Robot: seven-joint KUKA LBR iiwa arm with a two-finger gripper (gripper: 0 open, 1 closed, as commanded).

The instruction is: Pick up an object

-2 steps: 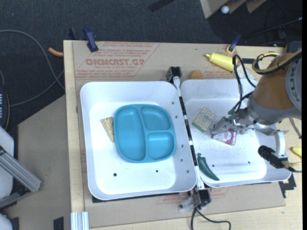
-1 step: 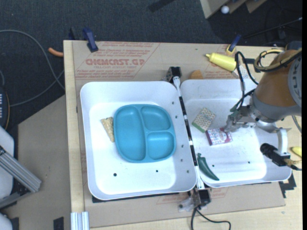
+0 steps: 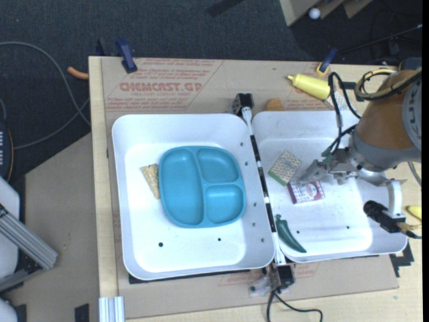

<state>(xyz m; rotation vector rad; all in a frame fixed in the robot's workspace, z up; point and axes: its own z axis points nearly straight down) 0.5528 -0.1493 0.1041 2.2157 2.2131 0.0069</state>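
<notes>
While the arm (image 3: 385,123) reaches into the right bin (image 3: 335,237), its gripper (image 3: 314,172) hangs over a packet (image 3: 305,192).
Finger spread: cannot tell. A plate (image 3: 201,184) fills the left bin (image 3: 134,240).

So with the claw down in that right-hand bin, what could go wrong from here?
The claw sits low between two flat things, a speckled pad and a red-and-white packet. Both lie flat on the bin floor, so it may slide off them or close on nothing. They also lie close together, so it could nudge one while reaching for the other.
</notes>
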